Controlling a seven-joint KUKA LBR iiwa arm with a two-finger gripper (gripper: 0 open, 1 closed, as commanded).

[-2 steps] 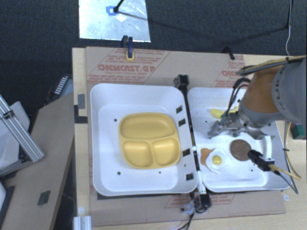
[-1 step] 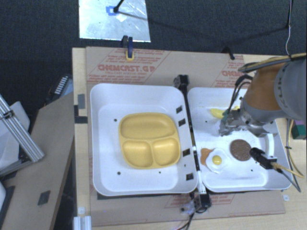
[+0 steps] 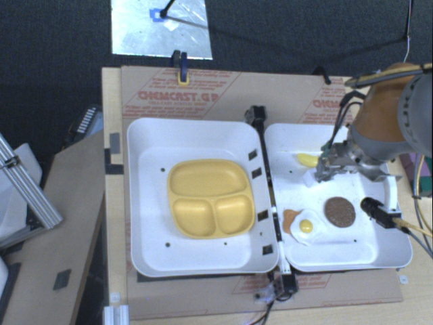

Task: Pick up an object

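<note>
The end effector [image 3: 323, 171] hangs low in the right bin [image 3: 385, 249], at the right of the frame, just below and beside a small yellow piece [image 3: 308, 159] that looks like a toy banana. From this slanted view I cannot tell how its tips stand, nor whether anything sits between them. The banana lies near the bin's upper left; it seems the likeliest target, though that is a guess.

Lower in the same bin lie a brown disc [image 3: 339, 212] with a grainy, matte top, like a toy patty, and a fried egg [image 3: 305, 227], flat and white with a domed glossy yolk. Beside the egg is a thin orange slice [image 3: 291, 220], touching or slightly under it. All three are well apart from the banana.

The left bin [image 3: 145, 181] holds a pale yellow tray [image 3: 206, 196], smooth plastic with rounded corners and three hollows.

Risks, as I judge them: the banana is small, curved and slick, so it may squirt sideways from a closing grip. It also lies close to the bin's wall, so a descent slightly off could catch the rim or push the piece away. The flat pieces would be harder to get under.
</note>
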